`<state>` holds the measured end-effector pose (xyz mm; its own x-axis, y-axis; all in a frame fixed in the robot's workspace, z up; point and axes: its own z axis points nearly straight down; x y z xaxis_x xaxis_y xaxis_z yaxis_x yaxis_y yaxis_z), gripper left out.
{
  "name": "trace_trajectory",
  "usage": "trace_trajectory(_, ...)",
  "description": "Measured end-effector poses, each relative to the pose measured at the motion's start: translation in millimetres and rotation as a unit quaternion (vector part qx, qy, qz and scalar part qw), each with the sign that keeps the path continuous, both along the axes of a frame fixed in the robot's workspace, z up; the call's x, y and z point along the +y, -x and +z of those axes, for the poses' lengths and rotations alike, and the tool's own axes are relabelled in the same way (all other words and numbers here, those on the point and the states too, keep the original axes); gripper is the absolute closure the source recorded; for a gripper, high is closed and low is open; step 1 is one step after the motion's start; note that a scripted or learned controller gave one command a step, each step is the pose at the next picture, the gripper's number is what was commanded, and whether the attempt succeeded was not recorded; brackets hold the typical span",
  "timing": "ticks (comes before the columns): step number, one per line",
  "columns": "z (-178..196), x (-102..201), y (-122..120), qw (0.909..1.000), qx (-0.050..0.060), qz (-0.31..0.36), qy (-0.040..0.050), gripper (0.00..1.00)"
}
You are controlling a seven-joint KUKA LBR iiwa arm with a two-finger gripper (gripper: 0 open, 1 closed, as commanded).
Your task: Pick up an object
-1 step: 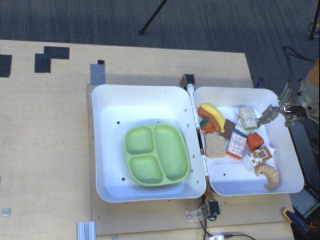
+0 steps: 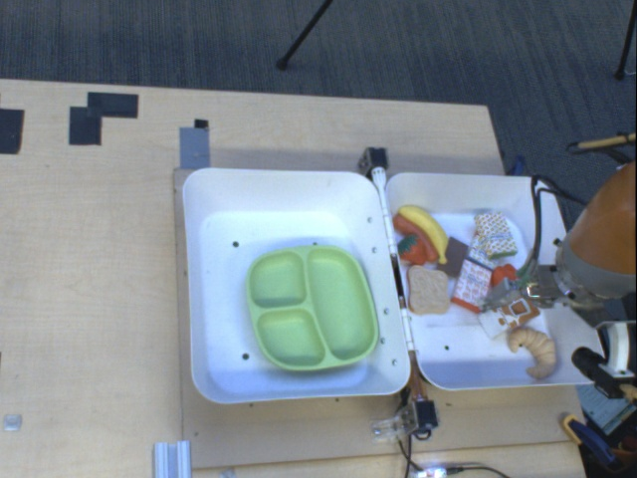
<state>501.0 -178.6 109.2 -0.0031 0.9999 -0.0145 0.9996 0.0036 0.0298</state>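
The right bin [image 2: 448,358] holds several small items: a yellow banana [image 2: 425,229], a red and orange toy [image 2: 414,250], a slice of bread [image 2: 430,291], a red packet [image 2: 472,284], a speckled pouch [image 2: 495,234], a croissant [image 2: 534,350] and a small orange-and-white piece [image 2: 519,313]. My gripper [image 2: 510,295] reaches in from the right and sits low over the middle right of this bin, just above the orange-and-white piece and beside the red packet. The arm's orange band [image 2: 605,227] is at the bin's right rim.
The left bin [image 2: 214,267] carries a green divided plate [image 2: 312,308]. A dark card [image 2: 456,257] lies between the banana and the red packet. A black cable [image 2: 538,217] loops over the right bin's far right corner. Wooden bench surrounds both bins.
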Motion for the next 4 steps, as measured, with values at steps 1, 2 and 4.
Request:
trace_trajectory(1, 12.7, -0.4, -2.9, 1.0, -0.004, 0.0, 0.0011, 1.0)
trace_trajectory(2, 62.9, 60.5, -26.5, 0.9999, 0.013, 0.001, -0.0074, 1.0)
trace_trajectory(4, 75.5, 117.7, -104.2, 0.9999, 0.014, 0.002, -0.0071, 0.0)
